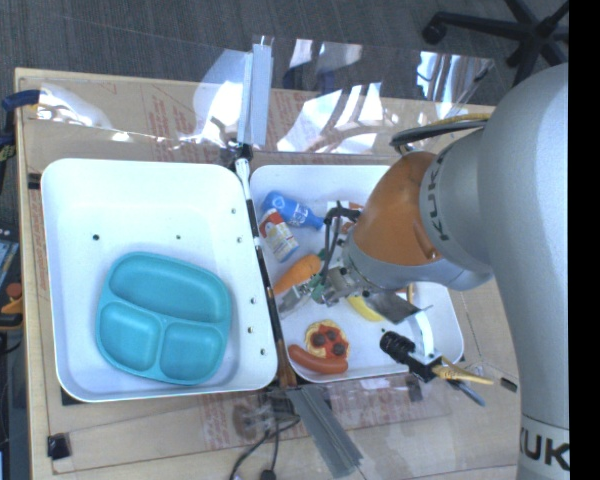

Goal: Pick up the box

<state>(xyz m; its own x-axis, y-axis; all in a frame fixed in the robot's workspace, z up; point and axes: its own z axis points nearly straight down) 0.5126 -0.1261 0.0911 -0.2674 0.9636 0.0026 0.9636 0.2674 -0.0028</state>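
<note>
Pincer is reaching down into clutter in the right bin near the table's right edge, hunting the box; grip state hidden, cannot tell.

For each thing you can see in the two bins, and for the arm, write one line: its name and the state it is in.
Blue divided tray: flat in the left bin, compartments facing up.
Blue bottle: lying on its side, right bin.
Carrot: lying by the divider.
Hot dog: lying flat near the front wall.
Pizza slice: flat, topping up.
Arm: reaching down into the right bin.
</note>
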